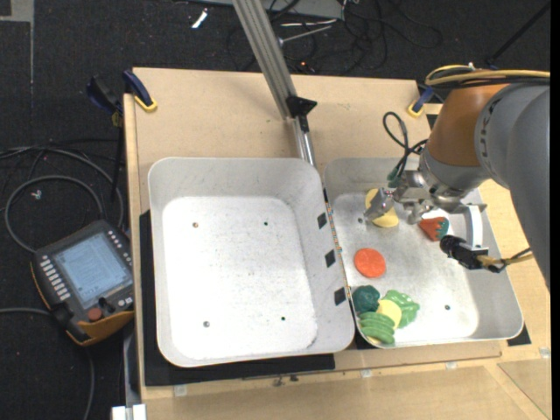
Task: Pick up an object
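My gripper (396, 198) hangs low over the far part of the right bin (490, 309), below the orange band of the arm (459, 129). It is directly above or touching a yellow banana-like object (383, 218), part of which it hides. A small red object (432, 228) lies just to the right of the gripper. An orange disc (370, 262) rests nearer the bin's middle. In the near left corner a dark green object (366, 299), a yellow-green object (399, 308) and a ridged green object (378, 326) lie clustered together.
The left bin (236, 261) lies beside the right one, with black clips (332, 256) on the shared rim. A slanted metal pole (271, 51) ends near the far rims. A black and white cable fitting (468, 239) hangs beside the wrist.
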Controlling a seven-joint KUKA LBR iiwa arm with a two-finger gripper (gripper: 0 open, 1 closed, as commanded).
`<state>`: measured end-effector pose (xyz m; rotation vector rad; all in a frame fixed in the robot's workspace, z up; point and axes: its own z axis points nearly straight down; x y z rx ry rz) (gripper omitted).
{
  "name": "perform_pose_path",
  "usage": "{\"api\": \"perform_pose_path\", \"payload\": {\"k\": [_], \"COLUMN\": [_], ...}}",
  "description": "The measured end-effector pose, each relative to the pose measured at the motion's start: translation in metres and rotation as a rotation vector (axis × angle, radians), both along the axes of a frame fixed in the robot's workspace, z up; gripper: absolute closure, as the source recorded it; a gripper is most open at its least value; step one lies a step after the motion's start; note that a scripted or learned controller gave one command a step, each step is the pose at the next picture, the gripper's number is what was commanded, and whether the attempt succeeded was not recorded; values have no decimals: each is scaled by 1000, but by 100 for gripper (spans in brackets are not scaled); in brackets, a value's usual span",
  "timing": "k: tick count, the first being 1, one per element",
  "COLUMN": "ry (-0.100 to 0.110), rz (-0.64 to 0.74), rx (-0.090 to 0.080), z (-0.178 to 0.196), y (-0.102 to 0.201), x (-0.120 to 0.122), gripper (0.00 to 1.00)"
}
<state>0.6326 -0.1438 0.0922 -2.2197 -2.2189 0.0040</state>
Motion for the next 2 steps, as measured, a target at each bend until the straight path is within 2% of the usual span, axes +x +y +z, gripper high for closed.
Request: {"api": "perform_pose_path", "payload": {"k": [1, 2], "ry": [-6, -11], "rz": [0, 2], "rx": [-1, -2], "z": [14, 72], "y": [0, -2], "x": [2, 13], "gripper": [100, 100]}}
